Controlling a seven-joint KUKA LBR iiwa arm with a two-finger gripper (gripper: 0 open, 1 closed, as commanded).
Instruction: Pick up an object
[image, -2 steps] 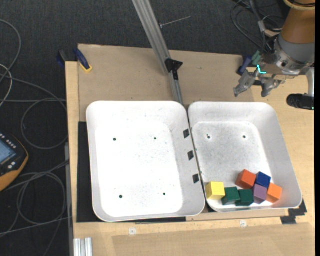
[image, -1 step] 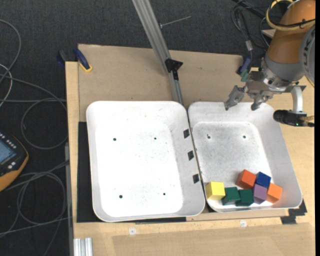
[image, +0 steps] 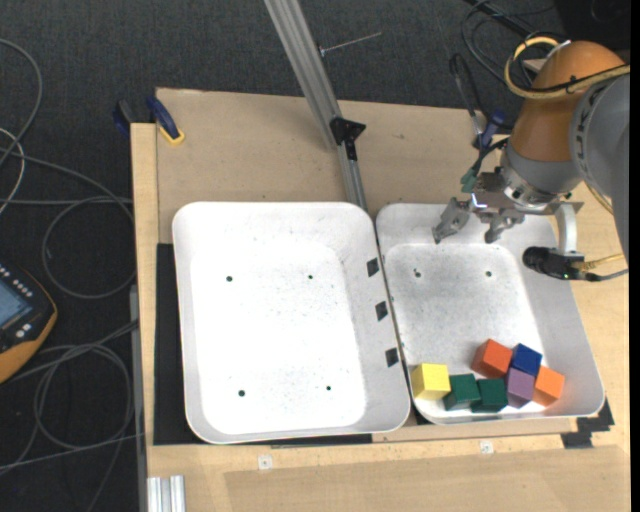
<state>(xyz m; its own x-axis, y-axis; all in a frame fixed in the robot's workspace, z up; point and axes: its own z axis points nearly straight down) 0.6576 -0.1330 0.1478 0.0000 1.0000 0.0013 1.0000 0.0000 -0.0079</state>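
Gripper (image: 468, 228): above the far end of right bin (image: 455, 290), fingers (image: 443, 229) apart, nothing between them.
Blocks: clustered at the near end of right bin, well apart from gripper: yellow block (image: 432, 379), green blocks (image: 476, 392), red block (image: 492, 356), blue block (image: 526, 357), purple block (image: 521, 382), orange block (image: 549, 383).
Left bin (image: 275, 320): beside right bin on counter (image: 250, 140).
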